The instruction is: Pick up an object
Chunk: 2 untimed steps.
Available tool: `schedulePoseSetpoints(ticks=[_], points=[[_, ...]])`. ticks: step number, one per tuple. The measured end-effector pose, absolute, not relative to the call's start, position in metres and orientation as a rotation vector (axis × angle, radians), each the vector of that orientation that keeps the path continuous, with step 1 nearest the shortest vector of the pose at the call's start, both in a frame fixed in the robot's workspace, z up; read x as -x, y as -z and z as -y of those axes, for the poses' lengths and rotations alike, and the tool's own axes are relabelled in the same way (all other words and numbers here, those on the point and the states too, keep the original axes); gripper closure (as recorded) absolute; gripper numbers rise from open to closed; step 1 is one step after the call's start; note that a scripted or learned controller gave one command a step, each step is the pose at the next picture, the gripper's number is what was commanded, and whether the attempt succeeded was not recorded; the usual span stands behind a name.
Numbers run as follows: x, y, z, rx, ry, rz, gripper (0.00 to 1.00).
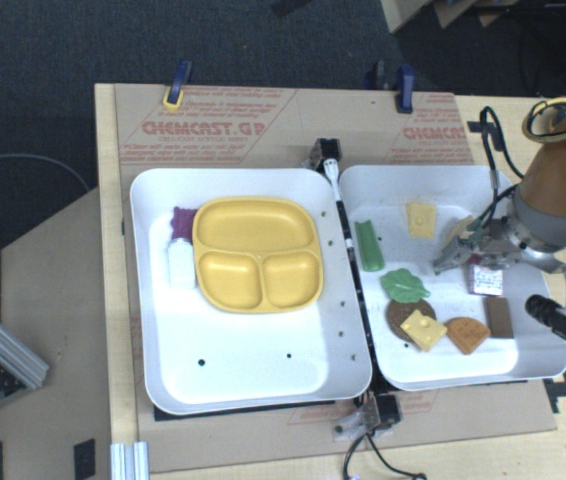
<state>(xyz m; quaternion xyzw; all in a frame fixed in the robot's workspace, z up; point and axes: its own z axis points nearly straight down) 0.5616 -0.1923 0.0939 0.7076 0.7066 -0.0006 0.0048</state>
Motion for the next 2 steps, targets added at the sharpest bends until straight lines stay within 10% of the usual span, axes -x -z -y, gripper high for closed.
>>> schedulePoseSetpoints(ticks=[1, 2], points=[[-0.563, -0.107, 0.193, -2.213, -0.004, -2.209, 1.0], [-0.559, -0.17, 0.194, -2.216, -0.005, -2.216, 1.0]])
